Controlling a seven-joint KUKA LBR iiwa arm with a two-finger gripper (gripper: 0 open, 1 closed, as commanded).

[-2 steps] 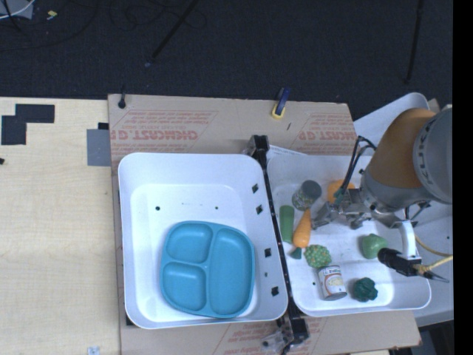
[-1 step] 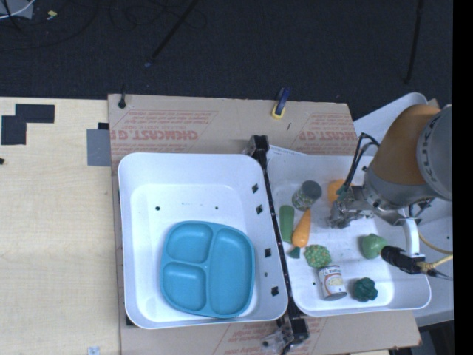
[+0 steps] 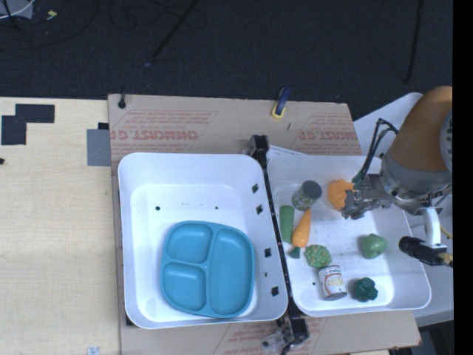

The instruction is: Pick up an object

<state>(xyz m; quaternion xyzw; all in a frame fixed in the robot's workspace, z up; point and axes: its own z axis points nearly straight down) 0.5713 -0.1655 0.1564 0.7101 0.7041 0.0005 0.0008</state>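
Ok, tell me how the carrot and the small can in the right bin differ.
The carrot is orange and tapered; the can is a stubby cylinder with a pale label and red band. The carrot lies in the bin's left middle, right beside a green cucumber-like piece; the can sits nearer the front edge, between the broccoli and a dark green piece. Both rest on the floor of the right bin, apart from the gripper.
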